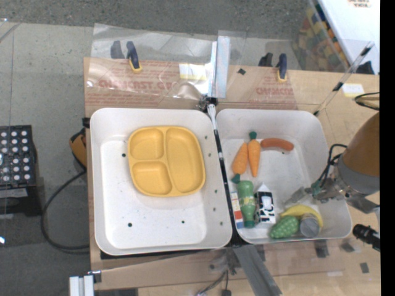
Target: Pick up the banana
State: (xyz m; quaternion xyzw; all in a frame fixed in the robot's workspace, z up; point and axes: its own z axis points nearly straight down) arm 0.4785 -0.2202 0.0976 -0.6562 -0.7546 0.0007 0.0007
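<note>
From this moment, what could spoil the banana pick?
1. The banana lies packed against the green bumpy toy and a grey round object, so the gripper may catch a neighbour instead.
2. It sits near the right bin's front wall, so a descent could strike the rim.

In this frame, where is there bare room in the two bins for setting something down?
Left bin: bare floor all around the yellow plate, widest below it. Right bin: free between sausage and banana. Its bottom edge is crowded: green bottle, grapes, can.
</note>
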